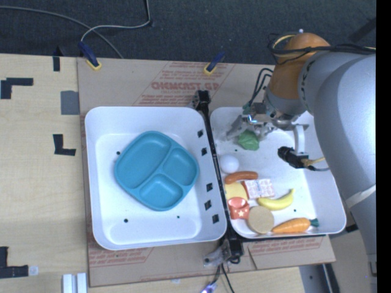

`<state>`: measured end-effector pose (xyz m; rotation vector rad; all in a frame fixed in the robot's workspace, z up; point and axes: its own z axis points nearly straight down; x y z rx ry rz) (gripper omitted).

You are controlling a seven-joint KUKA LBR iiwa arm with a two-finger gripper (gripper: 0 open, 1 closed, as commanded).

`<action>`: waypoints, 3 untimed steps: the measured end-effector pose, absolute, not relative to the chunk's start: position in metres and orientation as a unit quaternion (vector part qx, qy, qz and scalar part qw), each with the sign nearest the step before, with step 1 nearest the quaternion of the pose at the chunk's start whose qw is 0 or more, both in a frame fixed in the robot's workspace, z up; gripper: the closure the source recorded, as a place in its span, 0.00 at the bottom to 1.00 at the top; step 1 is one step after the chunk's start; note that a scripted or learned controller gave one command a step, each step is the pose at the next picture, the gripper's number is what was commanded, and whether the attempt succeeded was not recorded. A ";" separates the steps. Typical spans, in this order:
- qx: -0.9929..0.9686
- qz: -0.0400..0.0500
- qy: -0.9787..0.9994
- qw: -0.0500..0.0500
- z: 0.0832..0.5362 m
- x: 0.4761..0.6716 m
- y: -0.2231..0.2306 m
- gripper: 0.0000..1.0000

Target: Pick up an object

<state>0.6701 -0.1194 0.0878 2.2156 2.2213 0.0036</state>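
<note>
Your gripper [249,127] sits low in the right bin [324,194], right over a green item [248,141]; I cannot tell how it is set or whether it has hold of anything. At left, a blue tray [157,170] lies alone in the left bin [98,182]. Rightward, the food clusters at the near edge: egg [229,163], sausage [241,177], banana [276,200], carrot [292,226]. The green item lies apart, likely the easiest target.
</note>
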 end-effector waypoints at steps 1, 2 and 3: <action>0.707 0.001 0.708 0.004 0.088 0.670 -0.111 0.00; 0.706 0.002 0.708 0.003 0.088 0.670 -0.126 0.00; 0.706 0.001 0.708 0.004 0.099 0.671 -0.126 1.00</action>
